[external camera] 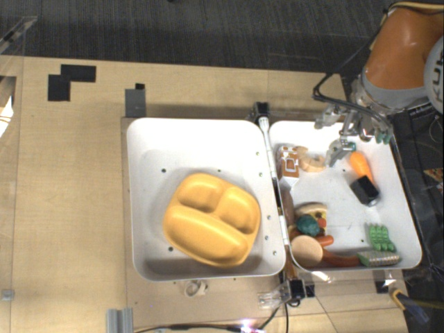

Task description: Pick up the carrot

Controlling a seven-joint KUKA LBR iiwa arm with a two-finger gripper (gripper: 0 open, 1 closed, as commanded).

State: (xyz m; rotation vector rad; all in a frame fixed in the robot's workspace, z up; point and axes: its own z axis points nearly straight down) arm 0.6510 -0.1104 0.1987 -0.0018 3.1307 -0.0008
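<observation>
Camera view, looking down at a slant, catches the gripper (338,146) at the far right corner of the right bin (406,217), hanging below the arm's orange band (399,50), which bulks large at the upper right; whether the gripper's metal parts stand apart or together cannot be told from this angle, and nothing can be seen clamped in them. Just to the right of the gripper and a little nearer the camera lies the carrot (359,165), a short orange piece resting tilted on the white floor of the right bin, close to the gripper but apparently apart from it. A black block (365,189) sits touching or just beside the carrot's lower end. To the gripper's left, against the bin's dividing wall, lies a brown and white toy food piece (293,161). Nearer the front of the same bin are a cluster of small toy foods (312,231), a green studded piece (379,237) and a grey bar (379,258) by the front right corner. The left bin (146,186) holds one big yellow lumpy object (210,218) that takes up much of its floor. Both bins stand side by side on a pale wooden bench (62,220) marked with black patches (69,80) toward its far left; beyond the bench runs dark carpeted floor (208,19), and cables trail near the front edge.
</observation>
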